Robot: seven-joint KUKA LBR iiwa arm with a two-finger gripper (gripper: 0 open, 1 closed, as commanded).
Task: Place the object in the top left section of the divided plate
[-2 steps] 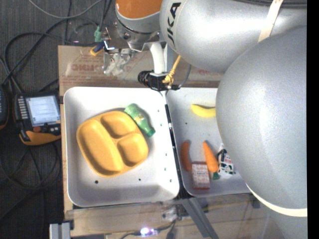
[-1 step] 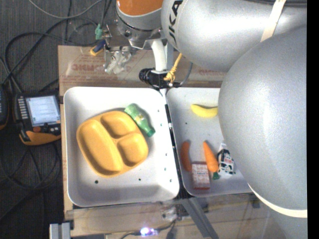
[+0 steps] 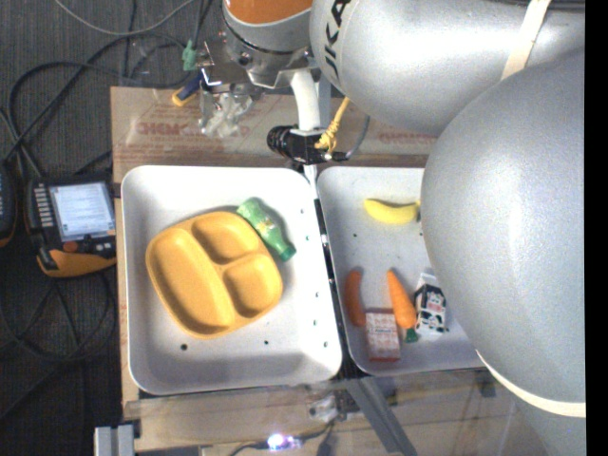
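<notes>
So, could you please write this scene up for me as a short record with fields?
left bin: white bin holding a yellow divided plate
beside plate: green object, lying against the plate's upper right rim, not in any section
right bin: banana, sausage, carrot, red carton, small cow-print carton
gripper: gripper above the bench beyond the left bin's far edge, nothing seen between its fingers
task state: plate sections bare, placement not yet done

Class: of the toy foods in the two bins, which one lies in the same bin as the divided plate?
The green item, resting against the yellow divided plate in the left bin.
</notes>
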